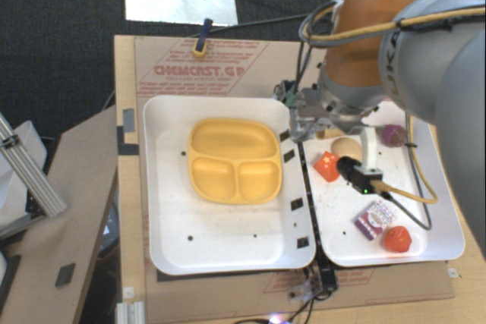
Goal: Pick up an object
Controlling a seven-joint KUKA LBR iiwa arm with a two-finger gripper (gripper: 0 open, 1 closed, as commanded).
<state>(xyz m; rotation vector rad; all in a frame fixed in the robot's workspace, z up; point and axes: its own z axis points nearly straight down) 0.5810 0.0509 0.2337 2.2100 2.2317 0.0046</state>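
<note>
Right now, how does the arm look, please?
The arm is thick and grey, with a rounded orange band above the wrist. Yellow and grey cables loop around that band. A black part with a small green light sits below, trailing a yellow cable.

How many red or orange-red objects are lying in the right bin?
2: an orange-red block near the bin's left wall, and a round red object at the near edge. The arm may hide others.

A robotics lab test bench is being shown: two white bins (pixel 228 258) are being supported on a cardboard sheet (pixel 213 64) over dark carpet (pixel 61 11), cabling (pixel 414 193) is being trailed, and aluminium framing (pixel 30 171) is being kept alongside.
</note>
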